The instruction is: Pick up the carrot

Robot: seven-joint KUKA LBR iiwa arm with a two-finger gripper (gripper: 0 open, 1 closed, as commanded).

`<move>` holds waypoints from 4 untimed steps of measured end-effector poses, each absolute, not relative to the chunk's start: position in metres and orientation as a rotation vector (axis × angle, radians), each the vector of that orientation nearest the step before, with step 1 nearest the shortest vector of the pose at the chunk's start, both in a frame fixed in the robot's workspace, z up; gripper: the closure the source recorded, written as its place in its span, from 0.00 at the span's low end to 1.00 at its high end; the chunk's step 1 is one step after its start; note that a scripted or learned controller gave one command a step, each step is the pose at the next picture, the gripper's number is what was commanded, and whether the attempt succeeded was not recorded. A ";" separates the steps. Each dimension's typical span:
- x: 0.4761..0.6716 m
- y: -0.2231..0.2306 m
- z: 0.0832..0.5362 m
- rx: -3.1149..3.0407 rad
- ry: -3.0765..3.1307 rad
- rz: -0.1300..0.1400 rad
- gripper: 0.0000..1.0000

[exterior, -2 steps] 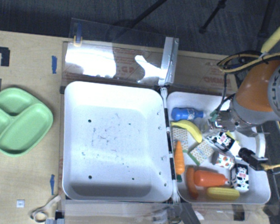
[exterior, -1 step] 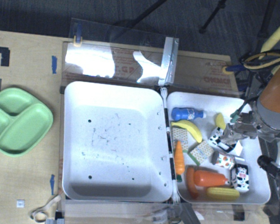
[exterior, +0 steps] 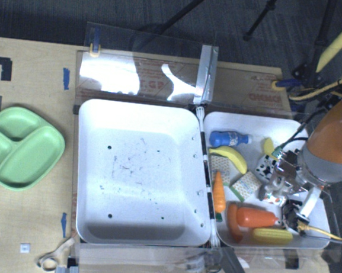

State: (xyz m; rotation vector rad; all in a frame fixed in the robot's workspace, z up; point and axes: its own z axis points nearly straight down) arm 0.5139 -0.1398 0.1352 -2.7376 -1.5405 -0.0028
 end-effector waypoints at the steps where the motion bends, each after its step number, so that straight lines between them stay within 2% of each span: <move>1: 0.546 -0.155 0.134 -2.484 -1.932 -0.005 1.00; 2: 0.568 -0.186 0.186 -2.423 -2.002 0.000 1.00; 3: 0.646 -0.195 0.126 -2.718 -1.577 0.001 1.00; 4: 0.556 -0.210 0.087 -2.881 -1.254 -0.004 1.00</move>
